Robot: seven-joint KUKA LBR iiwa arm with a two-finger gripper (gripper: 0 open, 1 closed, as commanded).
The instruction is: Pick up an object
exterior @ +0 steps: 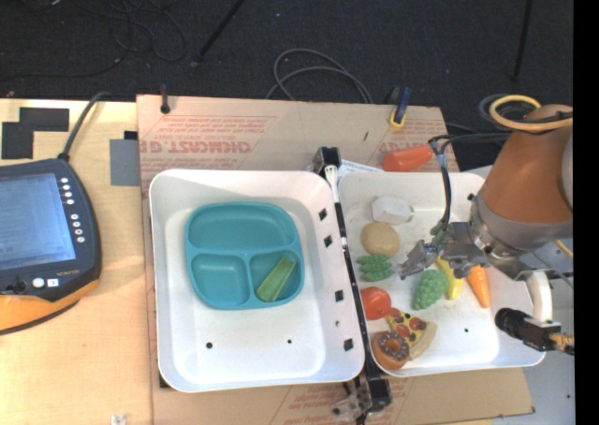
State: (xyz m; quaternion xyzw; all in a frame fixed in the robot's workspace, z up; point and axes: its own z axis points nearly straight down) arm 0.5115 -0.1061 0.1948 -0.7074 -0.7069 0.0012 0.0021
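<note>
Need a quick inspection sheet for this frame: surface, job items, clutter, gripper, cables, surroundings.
Surface: cardboard sheet under two white bins; left bin, right bin.
Job's things: right bin holds potato, white piece, tomato, green grapes, carrot, leafy green, pizza slice.
Clutter: teal divided plate in left bin, green piece in its lower right compartment; red toy on cardboard.
Gripper: gripper low over right bin, above the grapes.
Cables: black loops behind bench.
Surroundings: teach pendant left.
</note>
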